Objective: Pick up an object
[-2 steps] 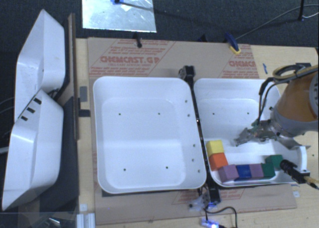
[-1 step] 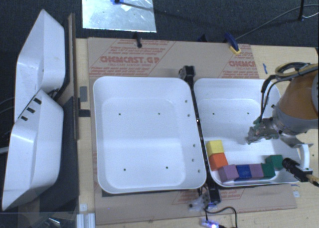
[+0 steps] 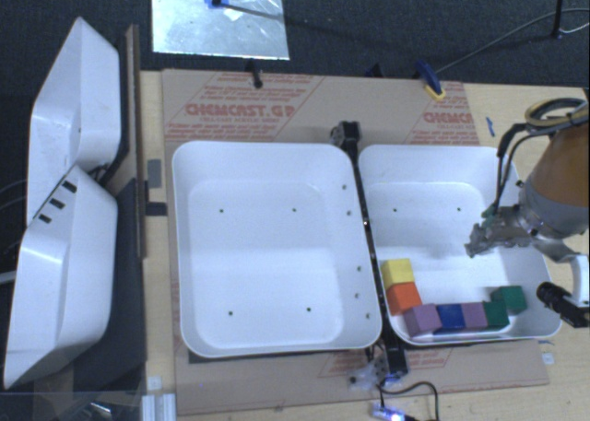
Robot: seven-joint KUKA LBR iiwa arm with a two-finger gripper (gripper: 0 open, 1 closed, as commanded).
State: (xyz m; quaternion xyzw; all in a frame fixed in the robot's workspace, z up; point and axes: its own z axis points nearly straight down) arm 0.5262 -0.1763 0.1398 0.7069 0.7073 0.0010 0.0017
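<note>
Cardboard sheet (image 3: 277, 106) under both bins, printed "CHEMCAST GP" in red, read upside down. Dark carpet around the bench; a foil-like square (image 3: 219, 3) lies beyond it. My gripper (image 3: 481, 241) hangs over the right bin (image 3: 424, 193); finger state: cannot tell. The blocks sit along that bin's near wall: yellow block (image 3: 397, 271), orange (image 3: 403, 297), purple (image 3: 422, 318), blue (image 3: 451, 316), green (image 3: 505, 303). Left bin (image 3: 267, 244) beside it.

A single fixed camera looked down from above the table (image 3: 304, 101) at a slant, set well back so that both white bins fitted in the frame: the left bin (image 3: 267, 161) near the centre, the right bin (image 3: 433, 159) beside it. Dark floor (image 3: 369, 5) lay at the far side, and the arm (image 3: 560, 184) entered from the right.
</note>
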